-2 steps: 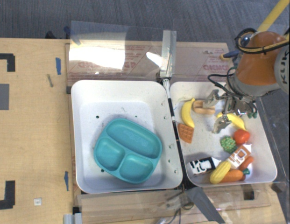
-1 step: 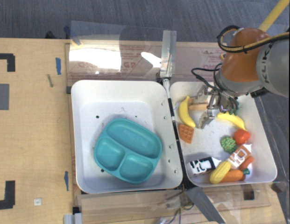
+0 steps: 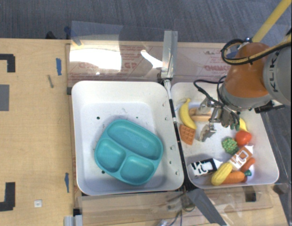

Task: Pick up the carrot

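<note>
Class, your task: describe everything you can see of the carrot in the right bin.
The carrot is a small orange toy, plastic-looking, lying flat near the front edge of the right bin. Its left end is overlapped by the yellow corn, and a carton lies partly over it. The gripper hangs apart from it, farther back.

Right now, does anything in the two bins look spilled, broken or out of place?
Nothing stands out. The teal three-compartment plate lies flat in the left white bin. The orange toy carrot lies among other toy foods in the right white bin.
</note>
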You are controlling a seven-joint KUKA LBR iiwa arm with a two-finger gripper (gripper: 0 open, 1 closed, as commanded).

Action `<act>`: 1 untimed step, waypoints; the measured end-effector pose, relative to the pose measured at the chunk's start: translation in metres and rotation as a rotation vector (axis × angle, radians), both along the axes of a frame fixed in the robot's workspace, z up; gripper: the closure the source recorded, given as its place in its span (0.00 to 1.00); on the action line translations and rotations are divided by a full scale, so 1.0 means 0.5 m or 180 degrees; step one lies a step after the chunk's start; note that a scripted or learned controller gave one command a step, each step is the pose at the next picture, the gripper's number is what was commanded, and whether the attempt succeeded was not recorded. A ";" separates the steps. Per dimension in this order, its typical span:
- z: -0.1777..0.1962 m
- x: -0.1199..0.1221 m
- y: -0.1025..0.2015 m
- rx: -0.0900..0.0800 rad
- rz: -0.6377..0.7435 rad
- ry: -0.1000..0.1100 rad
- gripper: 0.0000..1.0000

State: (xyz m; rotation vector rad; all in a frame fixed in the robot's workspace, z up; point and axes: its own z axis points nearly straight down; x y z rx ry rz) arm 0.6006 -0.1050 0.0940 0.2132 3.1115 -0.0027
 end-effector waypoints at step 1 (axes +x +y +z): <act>-0.001 0.043 0.019 -0.0006 0.0034 -0.0009 0.00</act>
